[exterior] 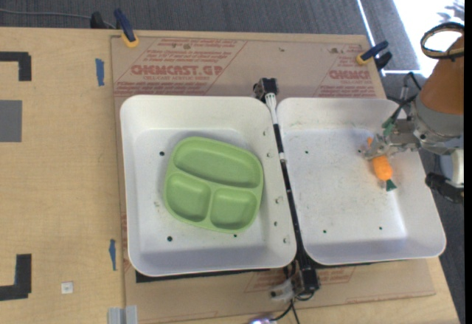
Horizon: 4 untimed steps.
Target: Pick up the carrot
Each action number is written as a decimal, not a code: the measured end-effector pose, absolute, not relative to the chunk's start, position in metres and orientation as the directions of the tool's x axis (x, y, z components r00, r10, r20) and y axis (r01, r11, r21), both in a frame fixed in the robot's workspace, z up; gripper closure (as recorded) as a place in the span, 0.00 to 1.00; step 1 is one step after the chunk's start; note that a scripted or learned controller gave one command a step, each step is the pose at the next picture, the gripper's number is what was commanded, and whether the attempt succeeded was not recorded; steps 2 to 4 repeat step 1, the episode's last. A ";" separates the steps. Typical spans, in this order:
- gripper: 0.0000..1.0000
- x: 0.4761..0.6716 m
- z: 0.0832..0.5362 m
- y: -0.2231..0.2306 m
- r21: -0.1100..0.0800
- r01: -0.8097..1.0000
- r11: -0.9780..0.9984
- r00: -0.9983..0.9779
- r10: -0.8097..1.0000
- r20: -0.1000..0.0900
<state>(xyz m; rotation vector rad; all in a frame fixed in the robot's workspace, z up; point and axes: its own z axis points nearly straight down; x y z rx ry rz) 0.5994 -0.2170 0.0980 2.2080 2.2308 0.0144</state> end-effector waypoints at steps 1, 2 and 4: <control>1.00 0.616 0.176 -0.180 0.003 1.000 0.002 -0.002 1.000 -0.001; 1.00 0.616 0.176 -0.180 0.003 1.000 0.002 -0.002 1.000 -0.001; 1.00 0.616 0.176 -0.180 0.003 1.000 0.002 -0.002 1.000 -0.001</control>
